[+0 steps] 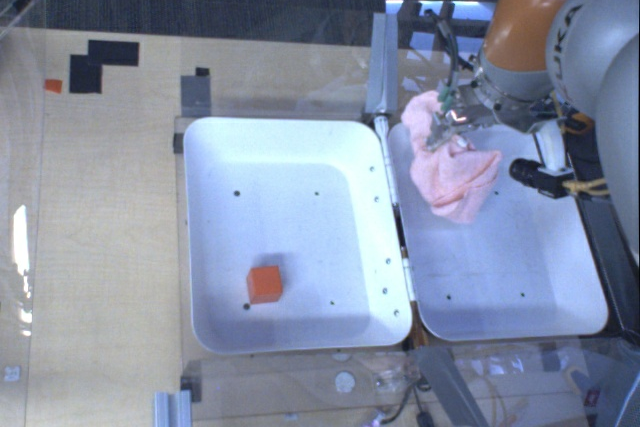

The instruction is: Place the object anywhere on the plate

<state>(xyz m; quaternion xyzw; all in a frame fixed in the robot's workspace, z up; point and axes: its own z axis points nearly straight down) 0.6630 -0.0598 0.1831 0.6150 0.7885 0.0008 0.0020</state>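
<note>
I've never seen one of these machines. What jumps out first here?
The big grey and orange arm reaching in from the right, its gripper down on a crumpled pink cloth at the back of the right bin. Next, a small orange block sitting alone near the front of the left bin.

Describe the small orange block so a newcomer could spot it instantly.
Start at the left-hand shallow white bin of the two side by side. Look at its floor near the lower left corner: the small orange cube-shaped block sits there alone. It is solid and bright orange, unlike the crumpled pink cloth in the right bin.
</note>
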